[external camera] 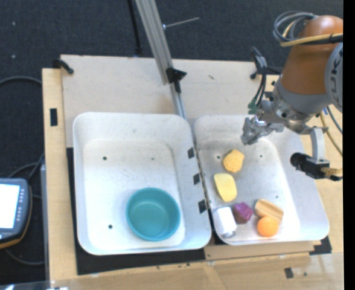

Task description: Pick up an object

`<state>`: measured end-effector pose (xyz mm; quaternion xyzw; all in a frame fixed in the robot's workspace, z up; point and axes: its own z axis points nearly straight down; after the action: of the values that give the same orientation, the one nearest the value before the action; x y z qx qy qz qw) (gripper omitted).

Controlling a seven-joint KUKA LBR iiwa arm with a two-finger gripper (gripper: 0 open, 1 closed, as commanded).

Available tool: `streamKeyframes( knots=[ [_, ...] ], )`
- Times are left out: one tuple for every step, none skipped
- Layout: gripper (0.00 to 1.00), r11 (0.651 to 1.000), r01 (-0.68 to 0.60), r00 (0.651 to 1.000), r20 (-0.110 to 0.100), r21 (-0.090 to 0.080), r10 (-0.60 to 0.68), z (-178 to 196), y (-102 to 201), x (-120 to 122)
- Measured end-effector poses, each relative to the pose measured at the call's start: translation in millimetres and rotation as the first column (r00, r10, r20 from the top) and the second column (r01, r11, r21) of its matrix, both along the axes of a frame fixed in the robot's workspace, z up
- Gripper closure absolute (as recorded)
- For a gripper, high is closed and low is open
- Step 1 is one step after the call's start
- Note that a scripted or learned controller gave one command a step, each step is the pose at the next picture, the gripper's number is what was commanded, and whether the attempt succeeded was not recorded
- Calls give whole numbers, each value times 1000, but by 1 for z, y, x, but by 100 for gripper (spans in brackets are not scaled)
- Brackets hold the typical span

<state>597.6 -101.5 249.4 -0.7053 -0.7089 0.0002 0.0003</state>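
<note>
The nearest candidate I see is the bumpy yellow corn-like toy (pixel 233 161), lying in the upper middle of the right-hand shallow white bin (pixel 298 180). It looks stubby, with its long axis running roughly from lower left to upper right, though the shape is too compact for me to be sure.

The end effector (pixel 250 137) hangs just above and to the right of it in my view, over the bin's far end, so I judge the coming move to be a short shift down-left and a descent. From this angle I cannot tell whether it is open or closed; nothing shows clamped in it.

Just below the corn toy lies a smooth pale yellow block (pixel 226 187), its long axis running near to far. Farther toward the near edge sit a white cylinder (pixel 226 220), a small purple piece (pixel 243 212), a tan wooden-looking block (pixel 268 208) and an orange ball (pixel 267 226), clustered close together.

The left-hand white bin (pixel 105 144) holds a teal plastic bowl (pixel 153 214). Both bins rest on the pale desk (pixel 117 83).
</note>
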Motion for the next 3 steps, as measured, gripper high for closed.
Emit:
streamKeyframes(
  knots=[
    [100,1000,-1,1000,0,0,1,-11,47,-18],
    [100,1000,-1,1000,0,1,1,-21,94,-39],
    [100,1000,-2,1000,0,1,2,-26,144,-62]
  ],
)
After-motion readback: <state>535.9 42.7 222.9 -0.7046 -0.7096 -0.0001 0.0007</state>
